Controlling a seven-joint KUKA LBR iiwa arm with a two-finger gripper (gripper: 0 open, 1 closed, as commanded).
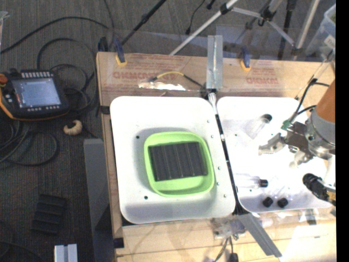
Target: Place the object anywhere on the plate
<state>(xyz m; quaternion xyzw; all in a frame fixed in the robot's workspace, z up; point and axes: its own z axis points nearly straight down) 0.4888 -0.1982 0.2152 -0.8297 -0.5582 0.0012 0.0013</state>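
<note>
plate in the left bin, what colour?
Light green rim with a dark grey ribbed centre; the plate shows best in the camera view, sitting in the left bin.

Arm point(330, 111) cut off at right edge. Gripper point(283, 146) blurred, finger state unreadable. Right bin point(245, 113) near-right corner hidden by arm.

This is a robotics lab or test room, not a home. A plywood bench point(163, 70) at the centre of the frame carries two white bins point(131, 201), held down with clamps point(119, 53) along its far edge. At the left, on dark carpet point(49, 42), lies a handheld control pad point(34, 94) with a screen (its thick cable loops across the floor). Tripod legs point(256, 12) cross the upper right, and the grey-and-orange robot arm point(327, 113) enters at the right edge.
</note>
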